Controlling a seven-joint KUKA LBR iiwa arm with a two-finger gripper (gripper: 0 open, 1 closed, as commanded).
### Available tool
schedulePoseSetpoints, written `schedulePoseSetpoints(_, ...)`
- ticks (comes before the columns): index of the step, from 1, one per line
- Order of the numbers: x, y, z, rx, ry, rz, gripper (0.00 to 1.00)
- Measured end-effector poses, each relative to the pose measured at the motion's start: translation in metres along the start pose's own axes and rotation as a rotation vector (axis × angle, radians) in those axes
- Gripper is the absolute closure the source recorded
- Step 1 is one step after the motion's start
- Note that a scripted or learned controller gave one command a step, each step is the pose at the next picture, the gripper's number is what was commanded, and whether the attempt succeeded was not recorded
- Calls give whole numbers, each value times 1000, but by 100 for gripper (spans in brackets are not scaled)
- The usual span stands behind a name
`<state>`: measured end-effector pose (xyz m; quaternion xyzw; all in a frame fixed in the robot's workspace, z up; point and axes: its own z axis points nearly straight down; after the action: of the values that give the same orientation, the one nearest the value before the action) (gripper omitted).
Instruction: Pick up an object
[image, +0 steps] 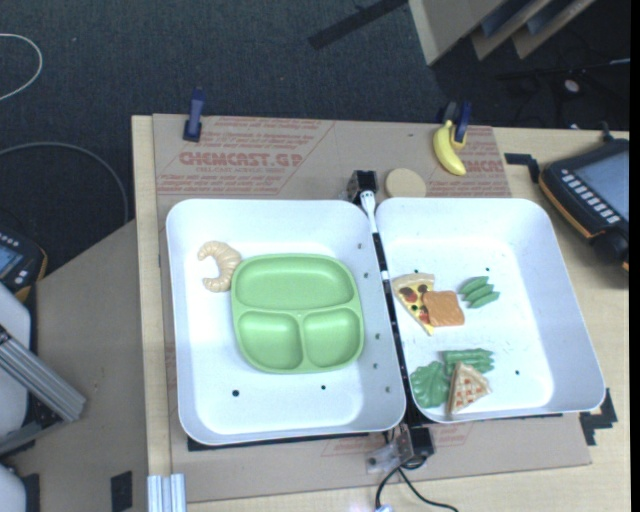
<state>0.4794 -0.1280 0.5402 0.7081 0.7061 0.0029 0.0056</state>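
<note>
Cardboard-topped bench (250, 150), two white bins (190, 300), perhaps dark carpet (150, 50) beyond

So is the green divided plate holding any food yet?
Empty. The green divided plate shows three bare compartments; the croissant lies beside it in the left bin.

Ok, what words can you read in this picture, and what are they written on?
"CHEMCAST GP": big red letters on the brown sheet behind the left bin.
Smaller red lines around it, and the print near the banana: too blurred to read.
The black device at right has buttons, unreadable.
</note>
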Motion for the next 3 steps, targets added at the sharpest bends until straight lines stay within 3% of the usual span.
schedulePoseSetpoints(1, -19, -1, 64, 17, 4, 1, 100)
schedulePoseSetpoints(2, -30, -2, 106, 17, 4, 0, 100)
schedulePoseSetpoints(3, -11, 0, -2, -3, 0, -6, 100)
